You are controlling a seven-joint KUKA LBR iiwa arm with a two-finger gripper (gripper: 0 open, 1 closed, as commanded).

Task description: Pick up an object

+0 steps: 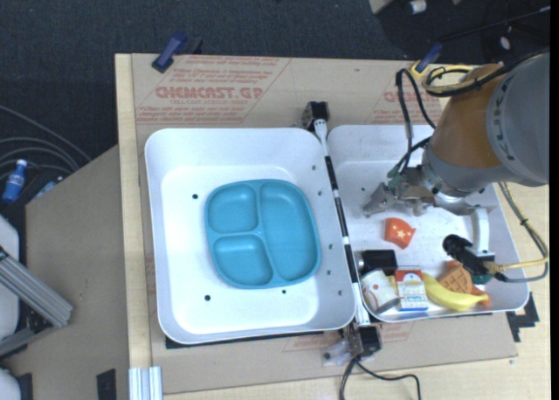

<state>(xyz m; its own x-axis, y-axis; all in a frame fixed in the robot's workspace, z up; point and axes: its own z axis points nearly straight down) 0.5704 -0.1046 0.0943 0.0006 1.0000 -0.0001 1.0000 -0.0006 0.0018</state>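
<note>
Whether the tool (395,199) was released or clenched could not be told as it hung in the right bin (367,147), the small orange object (399,231) just below it, so a straight, centred descent seemed wisest.

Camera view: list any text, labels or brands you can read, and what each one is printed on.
"CHEMCAST GP", red print on the brown board under the bins; smaller red lines around it are too small to read.
Red print at the board's right corner: too faint to read.
Labels on the small packages in the right bin: blurred, unreadable.
</note>
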